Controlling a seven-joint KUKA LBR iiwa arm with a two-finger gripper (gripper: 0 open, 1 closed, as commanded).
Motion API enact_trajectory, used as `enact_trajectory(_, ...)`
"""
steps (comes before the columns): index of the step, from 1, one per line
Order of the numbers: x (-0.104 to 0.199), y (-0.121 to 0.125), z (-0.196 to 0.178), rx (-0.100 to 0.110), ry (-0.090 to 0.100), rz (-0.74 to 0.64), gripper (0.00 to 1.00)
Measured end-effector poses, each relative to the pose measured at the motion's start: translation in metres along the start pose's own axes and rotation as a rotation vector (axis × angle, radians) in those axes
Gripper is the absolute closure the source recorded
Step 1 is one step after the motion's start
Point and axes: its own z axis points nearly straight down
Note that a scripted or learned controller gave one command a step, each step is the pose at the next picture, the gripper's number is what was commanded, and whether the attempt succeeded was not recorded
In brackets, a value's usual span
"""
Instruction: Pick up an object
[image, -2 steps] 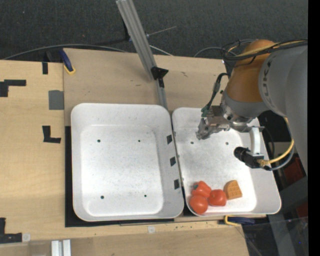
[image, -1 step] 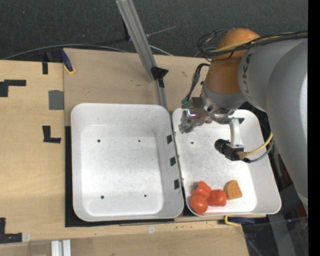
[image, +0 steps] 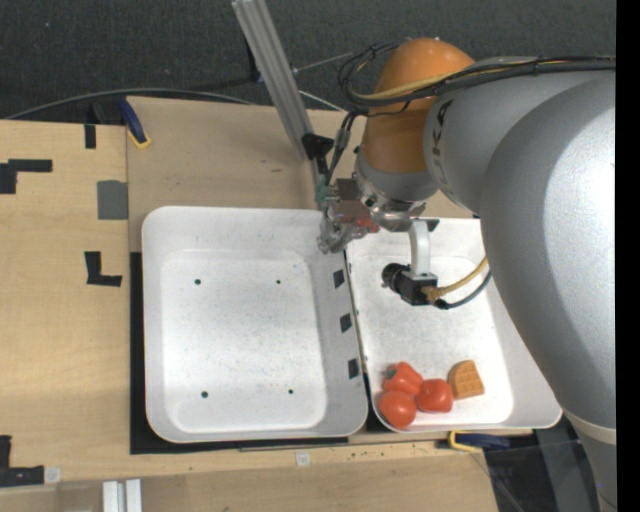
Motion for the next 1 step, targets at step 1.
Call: enact_trajectory(1,0.0472,0.0183,-0.0031,0.000,0.000,0.001,1.00)
